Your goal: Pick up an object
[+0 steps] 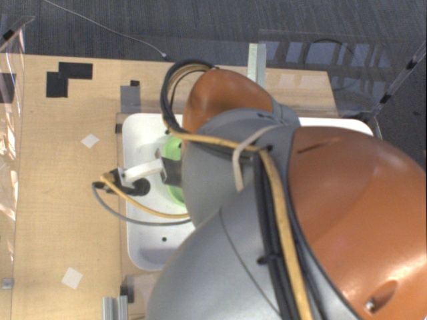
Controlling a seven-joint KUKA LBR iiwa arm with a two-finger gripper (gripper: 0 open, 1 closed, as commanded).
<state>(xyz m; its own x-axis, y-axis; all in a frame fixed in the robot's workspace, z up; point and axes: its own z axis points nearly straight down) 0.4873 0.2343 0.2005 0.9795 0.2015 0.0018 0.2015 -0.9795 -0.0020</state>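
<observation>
The arm (320, 232) lies nearest the lens and takes up the frame from 3 o'clock round to 6 o'clock. It has a broad orange shell at 4 o'clock, grey casing at centre and a second orange dome (223, 95) toward 12 o'clock. Black and yellow cables run along its length.

Beneath the grey casing, just to 9 o'clock of centre, a dark part of the gripper (172, 172) is visible over the left bin (143, 245). The arm covers the rest, so it cannot be told whether the gripper is open or closed, nor whether it holds anything.

The left bin is white and shallow with rounded corners. In it sits one green object (175, 147), bright lime and rounded. It shows above and below the dark gripper part, touching or just beside it, and the arm hides its 3 o'clock side.

A strip of the right bin (333, 122) shows at 2 o'clock.

The bench (53, 212) is pale wood. It carries a black stepped mark (67, 77) at 10 o'clock and two pale square patches (89, 140) at 9 and 8 o'clock. Dark carpet (200, 5) spans 12 o'clock.
</observation>
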